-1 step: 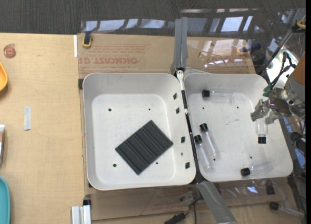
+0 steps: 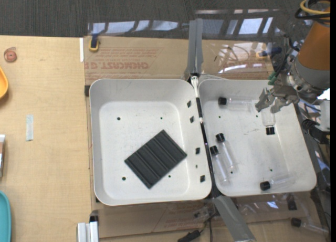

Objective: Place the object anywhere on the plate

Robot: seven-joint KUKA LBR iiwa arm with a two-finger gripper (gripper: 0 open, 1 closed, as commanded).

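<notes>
I saw the dark ribbed plate [image 2: 156, 158] lying flat and at a slant on the floor of the left bin [image 2: 100, 130], with nothing on it. By my reading the task was barely under way: no object had reached the plate.

Everything I could pick sat well to the right of the plate, over in the right bin [image 2: 307, 151]. Two clear tubes with black caps [image 2: 224, 158] lay side by side nearest the plate, just past the wall between the bins. Another tube [image 2: 233, 101] lay farther back and to the plate's right, and a fourth [image 2: 275, 183] lay far right of the plate.

The gripper [image 2: 274, 102] hung over the right bin, far right of the plate and somewhat behind it. A capped tube [image 2: 270, 123] showed just beneath it, touching or nearly so. I could not tell whether the gripper was open or closed, nor whether that tube was held or only lay under it.

What was left, as I judged it: secure a tube, carry it leftward across the dividing wall, and set it on the plate.
</notes>
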